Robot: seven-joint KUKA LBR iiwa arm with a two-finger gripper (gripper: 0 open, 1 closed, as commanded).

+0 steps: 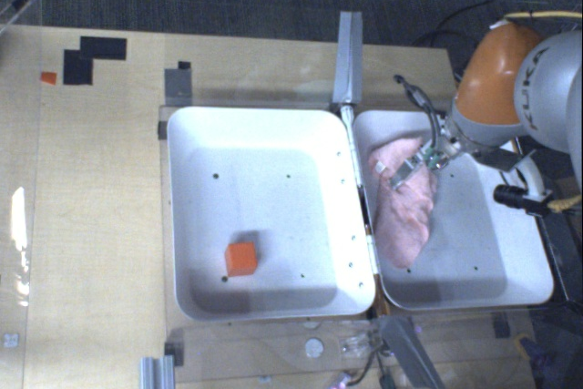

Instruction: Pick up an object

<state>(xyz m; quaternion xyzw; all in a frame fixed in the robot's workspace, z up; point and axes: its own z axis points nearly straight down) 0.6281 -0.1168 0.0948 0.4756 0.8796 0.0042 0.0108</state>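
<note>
The claw (421, 161) sits low over the upper end of the pink cloth (405, 212) in the right bin (510, 282); whether it is gripping cannot be told. The cloth's long axis runs down the bin's left side, beside the divider. An orange block (241, 259) lies well apart in the left bin (273, 141) on the desk (91, 223).

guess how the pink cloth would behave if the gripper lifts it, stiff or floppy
Probably floppy: the pink cloth lies crumpled in soft folds in the right bin, so it would likely sag and dangle from the gripper. It looks thin, so probably light. A push would likely bunch it rather than slide it.
</note>
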